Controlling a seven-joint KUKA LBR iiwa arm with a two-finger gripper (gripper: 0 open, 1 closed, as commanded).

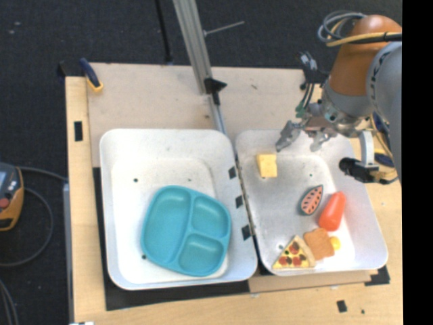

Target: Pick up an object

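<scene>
- Right now your nearest candidate, the yellow block (pixel 267 166), lies in the upper left part of the right bin (pixel 358 249), close to that bin's left wall.
- You see the gripper (pixel 304 135) hanging above the bin's far rim, up and to the right of the block, apart from it and touching nothing.
- Your pincer's fingers are spread, one reaching left toward the block's side and one pointing down, with nothing between them.
- Further toward you in the same bin you have a watermelon slice (pixel 311 200) just beside an orange-red piece (pixel 332 210).
- Below those, a pizza slice (pixel 293 255) touches a tan toast-like piece (pixel 319 243) near the bin's front rim.
- Your left bin (pixel 128 147) carries a turquoise divided plate (pixel 186 230).
- Behind both bins an aluminium post (pixel 193 36) rises from the bench (pixel 135 93).
</scene>
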